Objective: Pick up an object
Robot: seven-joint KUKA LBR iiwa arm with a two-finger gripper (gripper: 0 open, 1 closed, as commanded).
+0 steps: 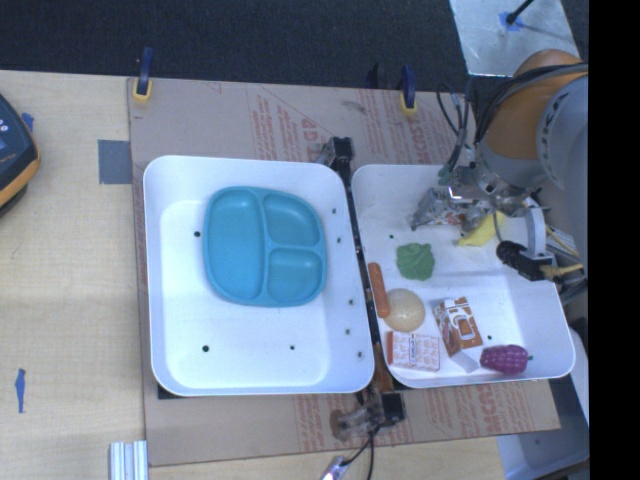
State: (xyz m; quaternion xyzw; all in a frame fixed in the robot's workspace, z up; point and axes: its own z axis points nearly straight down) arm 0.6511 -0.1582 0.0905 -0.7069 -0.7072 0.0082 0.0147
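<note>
My gripper [430, 213] hangs low over the far part of the right bin [535, 298], just above and beyond a green leafy toy [415, 260]. A yellow banana-like piece [478, 233] lies right beside the gripper, partly hidden under the wrist. Nearer the front lie an orange carrot-shaped stick [377, 288], a beige round ball [405, 309], two small snack packets [413, 350] [458, 325] and a purple grape bunch [504, 359].
The left bin [180, 348] holds a blue divided plate [265, 245]. Clamps stand between the bins at the back [340, 151] and at the front [365, 413]. The arm's grey and orange body [530, 118] covers the right bin's far right corner.
</note>
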